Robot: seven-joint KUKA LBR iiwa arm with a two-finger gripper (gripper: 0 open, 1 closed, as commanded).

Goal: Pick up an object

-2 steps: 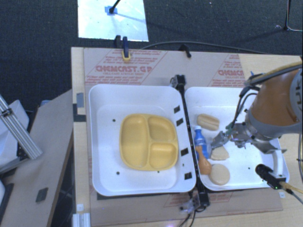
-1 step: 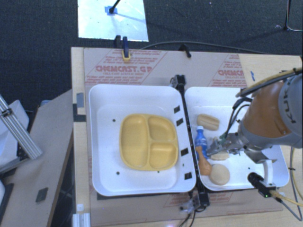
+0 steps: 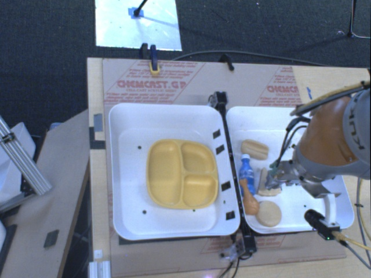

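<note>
At the near edge of the right bin lies a round tan disc, flat on the white floor. Just to its left, an orange stick-shaped piece lies hard against the bin's left wall. Its far end touches or almost touches the foot of a small blue bottle, which lies on its side along the same wall with its white cap pointing far.

Right of the bottle, the gripper hangs low over a pale flat piece that sits between the bottle and the disc. Whether it is spread or closed cannot be told from this angle, nor whether it has hold of anything. The grey and orange arm reaches in from the right and covers much of the bin's right half.

Level with these, the left bin holds a yellow divided plate with three compartments, lying near its middle.

Farther back in the right bin, a tan oval roll lies just beyond the bottle's cap, apart from the gripper.

Beyond both bins, a brown sheet with red lettering covers the bench, and a blue and yellow clamp grips its far edge. Farther still, a pale square panel lies on the dark floor.
</note>
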